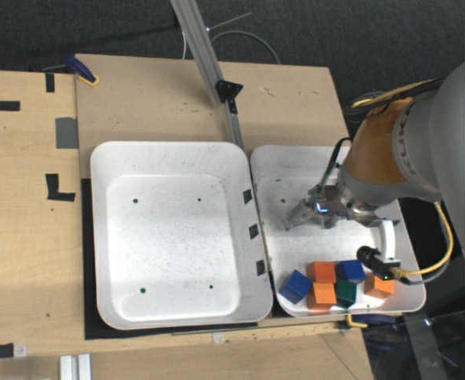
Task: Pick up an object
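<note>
My gripper point(310, 212) hangs over the middle of the right bin point(283, 165), reaching in from the right below the orange band of the arm. Its fingers point(295, 217) are spread apart with nothing between them. Several small blocks lie clustered at the bin's near edge, well below the gripper: a blue block point(295, 286) at the left, two orange blocks point(323, 272) point(323, 294), another blue block point(349, 271), a green block point(345, 293) and an orange block point(379, 285) at the far right.
The left bin point(173, 236) sits beside the right one, sharing a raised rim. A slanted metal pole point(204, 42) crosses above the bins at the back. A cable loops along the arm at the right.
</note>
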`<state>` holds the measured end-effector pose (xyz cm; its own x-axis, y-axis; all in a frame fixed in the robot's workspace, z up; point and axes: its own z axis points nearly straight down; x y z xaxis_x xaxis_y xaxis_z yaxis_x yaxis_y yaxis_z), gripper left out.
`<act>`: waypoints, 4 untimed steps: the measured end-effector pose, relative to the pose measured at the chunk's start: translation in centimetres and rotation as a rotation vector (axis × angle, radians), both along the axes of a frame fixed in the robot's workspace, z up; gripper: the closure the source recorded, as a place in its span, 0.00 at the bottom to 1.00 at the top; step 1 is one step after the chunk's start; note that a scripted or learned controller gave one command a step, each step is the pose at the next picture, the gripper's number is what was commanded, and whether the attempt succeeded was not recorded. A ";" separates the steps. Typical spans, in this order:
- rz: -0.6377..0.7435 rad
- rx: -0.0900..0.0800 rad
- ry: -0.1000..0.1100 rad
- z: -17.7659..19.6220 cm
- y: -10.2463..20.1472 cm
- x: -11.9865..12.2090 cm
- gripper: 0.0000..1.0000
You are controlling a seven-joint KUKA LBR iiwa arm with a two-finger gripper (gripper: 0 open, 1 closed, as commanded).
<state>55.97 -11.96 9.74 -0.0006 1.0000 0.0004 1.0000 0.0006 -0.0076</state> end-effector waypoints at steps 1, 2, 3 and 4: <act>0.001 0.001 -0.004 1.3 0.1 0.2 1.00; -0.001 -0.001 -0.010 6.3 -0.5 -0.6 1.00; 0.000 -0.002 -0.012 11.7 -0.9 -1.5 1.00; 0.001 -0.002 -0.013 17.0 -1.4 -0.5 1.00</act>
